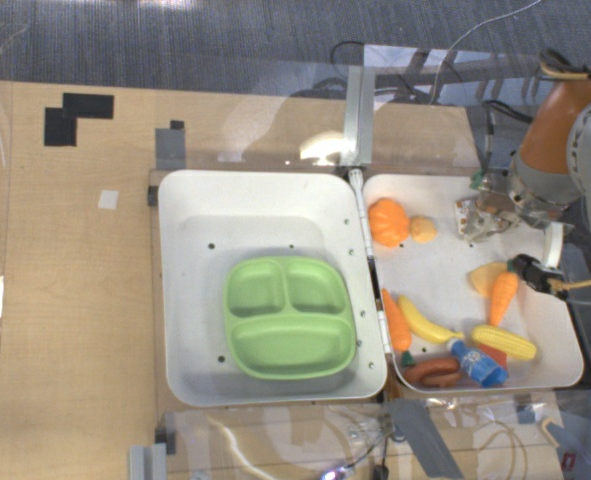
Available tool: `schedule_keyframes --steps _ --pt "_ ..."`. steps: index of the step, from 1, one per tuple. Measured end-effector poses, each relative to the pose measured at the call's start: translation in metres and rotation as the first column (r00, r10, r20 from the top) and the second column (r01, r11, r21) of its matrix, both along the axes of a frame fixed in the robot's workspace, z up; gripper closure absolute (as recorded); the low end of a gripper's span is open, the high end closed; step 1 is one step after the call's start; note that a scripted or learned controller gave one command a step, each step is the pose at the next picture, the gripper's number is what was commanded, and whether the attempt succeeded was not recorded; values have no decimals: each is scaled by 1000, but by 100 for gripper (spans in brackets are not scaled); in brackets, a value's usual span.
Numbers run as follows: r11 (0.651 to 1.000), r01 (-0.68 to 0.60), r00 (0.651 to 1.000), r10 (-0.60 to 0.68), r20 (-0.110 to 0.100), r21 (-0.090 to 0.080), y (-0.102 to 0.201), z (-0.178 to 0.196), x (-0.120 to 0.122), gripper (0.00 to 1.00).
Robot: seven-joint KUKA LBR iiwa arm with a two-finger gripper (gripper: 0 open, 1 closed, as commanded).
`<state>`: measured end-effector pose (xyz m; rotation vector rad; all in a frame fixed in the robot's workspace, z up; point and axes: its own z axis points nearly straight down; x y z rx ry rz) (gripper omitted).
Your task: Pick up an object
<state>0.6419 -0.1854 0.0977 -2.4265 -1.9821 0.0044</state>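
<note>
My hand (478, 218) is low in the right bin (565, 368), upper part; finger state: can't tell. Nearby: pumpkin (387, 221) w/ small yellow piece (424, 230) beside it. Carrot (502, 298), orange, tilted, lies on a yellow wedge (485, 276). Front: banana (425, 324), corn (504, 342), sausage (433, 370), blue bottle (478, 364). Left bin (185, 268): green tray (290, 316).

Plastic toy foods lay loose in the right white bin (565, 368): an orange pumpkin (388, 221), a yellow banana (427, 325), a carrot (502, 298), corn (504, 342).
</note>
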Motion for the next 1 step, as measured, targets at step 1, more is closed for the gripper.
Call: schedule_keyframes --steps 1 --pt "1000 1 1000 0 -10 1 -1 -2 -3 0"
